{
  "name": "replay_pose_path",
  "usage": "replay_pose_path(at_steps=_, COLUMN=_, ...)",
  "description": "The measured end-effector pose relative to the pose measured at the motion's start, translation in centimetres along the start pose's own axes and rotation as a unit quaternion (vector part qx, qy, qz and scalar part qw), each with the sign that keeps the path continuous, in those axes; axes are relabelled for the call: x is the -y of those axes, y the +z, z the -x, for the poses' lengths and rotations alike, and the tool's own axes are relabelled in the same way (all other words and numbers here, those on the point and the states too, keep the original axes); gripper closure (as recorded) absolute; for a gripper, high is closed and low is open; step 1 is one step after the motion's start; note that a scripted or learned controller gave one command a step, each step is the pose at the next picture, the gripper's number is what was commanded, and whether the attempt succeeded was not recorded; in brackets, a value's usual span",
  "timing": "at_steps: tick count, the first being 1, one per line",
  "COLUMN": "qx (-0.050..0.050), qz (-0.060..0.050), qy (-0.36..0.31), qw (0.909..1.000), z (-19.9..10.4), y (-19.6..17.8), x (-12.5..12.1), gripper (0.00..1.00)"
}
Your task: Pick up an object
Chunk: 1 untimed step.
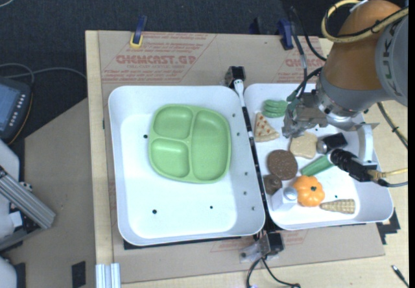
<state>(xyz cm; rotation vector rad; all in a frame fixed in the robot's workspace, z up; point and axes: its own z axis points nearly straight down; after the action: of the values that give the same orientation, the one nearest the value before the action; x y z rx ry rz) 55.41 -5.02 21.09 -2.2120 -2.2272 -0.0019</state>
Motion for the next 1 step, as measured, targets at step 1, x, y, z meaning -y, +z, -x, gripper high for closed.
replay_pose_path(at_steps=1, qx=0.000, qz=0.000, qy=0.001, qw=1.0000, z=-5.17, y=-0.29, x=0.02, gripper=1.00)
